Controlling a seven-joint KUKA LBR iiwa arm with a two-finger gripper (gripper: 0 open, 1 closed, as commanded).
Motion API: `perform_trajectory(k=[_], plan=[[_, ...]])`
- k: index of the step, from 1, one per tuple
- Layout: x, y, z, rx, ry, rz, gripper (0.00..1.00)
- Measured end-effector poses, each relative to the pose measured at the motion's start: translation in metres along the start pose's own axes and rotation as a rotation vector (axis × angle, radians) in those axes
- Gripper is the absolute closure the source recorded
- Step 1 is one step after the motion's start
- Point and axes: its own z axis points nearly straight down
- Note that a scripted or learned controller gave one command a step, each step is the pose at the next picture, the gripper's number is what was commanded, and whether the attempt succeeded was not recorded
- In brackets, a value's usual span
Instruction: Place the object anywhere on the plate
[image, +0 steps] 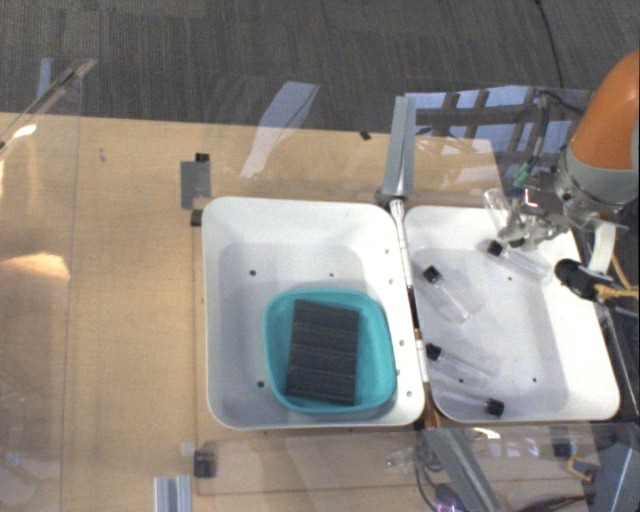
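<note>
**Block lies on the plate; arm over the other bin**

The dark grey block (323, 352), a flat rectangle with ridges running across its top, lies on the teal plate (275, 318). The plate sits in the near half of the left bin (230, 250). The block rests flat, a little tilted against the plate's edges, and is inside the rim on every side.

If that block is the task's thing, the placing step looks finished and nothing more is needed than for the arm to stay clear.

The arm (605, 130) is well apart from the plate, over the far right corner of the right bin (560, 385). Its claw (522, 228) hangs low there, among glare and metal parts. Whether it is clenched, released or grasping anything cannot be told from this view.

The right bin holds several clear tubes (447, 292) with black caps, lying loose and hard to see against the white floor. One tube end lies just beside the claw. If a tube is the thing meant, the step in hand is the pick. The next move then calls for a firm grasp on a slippery, see-through piece, and a carry left over the wall between the bins.

The worktop (110, 300) around the bins is pale wood.
</note>
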Motion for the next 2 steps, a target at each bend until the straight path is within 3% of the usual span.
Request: perform_trajectory(k=[1,2], plan=[[0.108,-0.046,0.007,0.004,0.002,-0.174,1.00],[0.155,-0.095,0.028,0.006,0.002,-0.317,1.00]])
